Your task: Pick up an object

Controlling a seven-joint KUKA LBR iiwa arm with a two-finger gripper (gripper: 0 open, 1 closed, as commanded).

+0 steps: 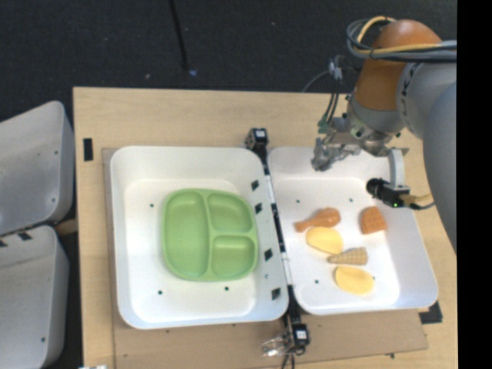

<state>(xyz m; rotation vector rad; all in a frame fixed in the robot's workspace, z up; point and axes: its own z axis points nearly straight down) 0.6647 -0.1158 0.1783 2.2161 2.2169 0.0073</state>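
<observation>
Hovering over the far edge of the right white plastic bin (407,283), the grey metal gripper (329,157) hung above bare bin floor, and I could not tell how it was set. Nothing was in it. The toy foods lay nearer the front of that bin: an orange-brown chicken leg (319,220), a small orange block (373,221), a pale yellow oval piece (324,241), a tan waffle cone (350,257) and a yellow round slice (354,280).

The chicken leg looked closest, so it seemed the best pick. Its long side ran left to right, thin end pointing left and a little toward the front. A good grab would come straight down over its middle and squeeze across the short way.

A green plastic tray with three sections (209,234) sat in the left white bin (134,298) on the wooden surface (92,121).
</observation>
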